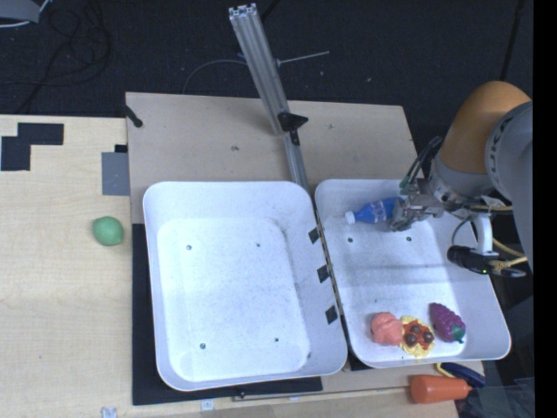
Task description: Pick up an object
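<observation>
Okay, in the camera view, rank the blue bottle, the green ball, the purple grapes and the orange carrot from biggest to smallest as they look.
1. Orange carrot
2. Blue bottle, partly hidden by the gripper
3. Purple grapes
4. Green ball

Carrot and bottle look close, as do grapes and ball.

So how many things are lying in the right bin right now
4. A blue bottle lies at the far end of the right bin, beside the gripper. At the near end: an orange-pink piece, a yellow-red piece and purple grapes. The arm could hide something more.
</observation>
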You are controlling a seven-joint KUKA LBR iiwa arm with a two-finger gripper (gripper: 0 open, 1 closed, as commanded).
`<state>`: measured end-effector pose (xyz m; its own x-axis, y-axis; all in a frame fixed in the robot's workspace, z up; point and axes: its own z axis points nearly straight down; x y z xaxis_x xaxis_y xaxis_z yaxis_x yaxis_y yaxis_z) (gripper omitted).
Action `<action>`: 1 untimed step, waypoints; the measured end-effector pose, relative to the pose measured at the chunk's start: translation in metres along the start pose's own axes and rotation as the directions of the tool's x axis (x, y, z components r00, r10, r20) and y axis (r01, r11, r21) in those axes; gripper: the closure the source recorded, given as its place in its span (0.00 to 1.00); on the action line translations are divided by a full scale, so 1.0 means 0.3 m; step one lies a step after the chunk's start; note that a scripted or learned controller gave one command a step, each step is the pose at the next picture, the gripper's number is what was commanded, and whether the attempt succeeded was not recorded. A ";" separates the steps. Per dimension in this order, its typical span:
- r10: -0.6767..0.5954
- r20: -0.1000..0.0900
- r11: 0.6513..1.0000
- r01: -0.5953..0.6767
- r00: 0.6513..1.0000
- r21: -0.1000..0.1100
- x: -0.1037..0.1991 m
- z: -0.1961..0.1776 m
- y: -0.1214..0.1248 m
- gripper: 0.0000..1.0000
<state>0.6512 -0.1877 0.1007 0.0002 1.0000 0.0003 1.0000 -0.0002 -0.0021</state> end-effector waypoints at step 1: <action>0.000 0.002 1.000 0.000 1.000 -0.007 -0.004 -0.210 0.006 1.00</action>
<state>0.6530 -0.1890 0.1637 -0.0001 1.0000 -0.0013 1.0000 0.0001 0.0051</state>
